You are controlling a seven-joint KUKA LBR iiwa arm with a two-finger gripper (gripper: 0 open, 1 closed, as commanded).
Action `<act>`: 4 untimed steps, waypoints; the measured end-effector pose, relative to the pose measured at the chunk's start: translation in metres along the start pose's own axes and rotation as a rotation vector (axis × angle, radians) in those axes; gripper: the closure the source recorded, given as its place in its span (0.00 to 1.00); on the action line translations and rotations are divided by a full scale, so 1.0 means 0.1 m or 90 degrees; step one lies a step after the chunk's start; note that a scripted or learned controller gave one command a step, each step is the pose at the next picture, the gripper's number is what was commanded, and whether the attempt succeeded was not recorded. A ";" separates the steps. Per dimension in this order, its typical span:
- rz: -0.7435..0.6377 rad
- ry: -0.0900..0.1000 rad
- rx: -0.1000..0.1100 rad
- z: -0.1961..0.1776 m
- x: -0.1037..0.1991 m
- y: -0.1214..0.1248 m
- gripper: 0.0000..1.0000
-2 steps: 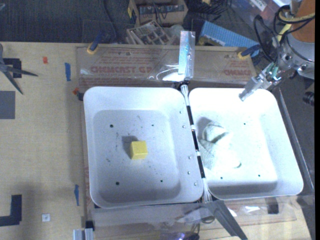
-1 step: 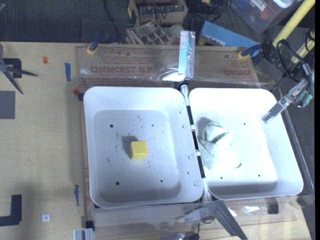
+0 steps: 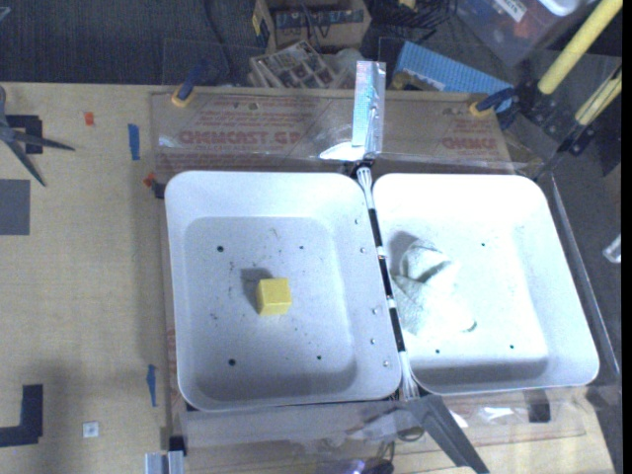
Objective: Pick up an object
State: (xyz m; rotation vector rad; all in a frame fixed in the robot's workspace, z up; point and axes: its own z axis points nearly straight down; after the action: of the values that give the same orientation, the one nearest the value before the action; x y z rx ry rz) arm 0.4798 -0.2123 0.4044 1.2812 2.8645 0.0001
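A small yellow block (image 3: 275,296) lies near the middle of the left white bin (image 3: 197,215). In the right white bin (image 3: 513,215), close to its left wall, lies a crumpled whitish, partly see-through object (image 3: 427,276) with a few dark marks on it.
A clear upright divider post (image 3: 369,107) stands behind the seam between the two bins. Clamps and cluttered equipment line the back of the bench. A wooden table surface (image 3: 79,265) lies left of the bins, with dark tools at its far left edge.
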 end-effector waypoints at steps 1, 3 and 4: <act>0.120 0.002 0.001 0.29 -0.09 -0.09 0.00; -0.029 0.001 0.000 0.52 -0.08 -0.07 0.00; -0.097 0.001 0.000 0.52 -0.08 -0.06 0.00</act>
State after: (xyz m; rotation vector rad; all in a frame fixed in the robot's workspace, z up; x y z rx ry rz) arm 0.4809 -0.2221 0.3525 1.0596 2.9557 0.0004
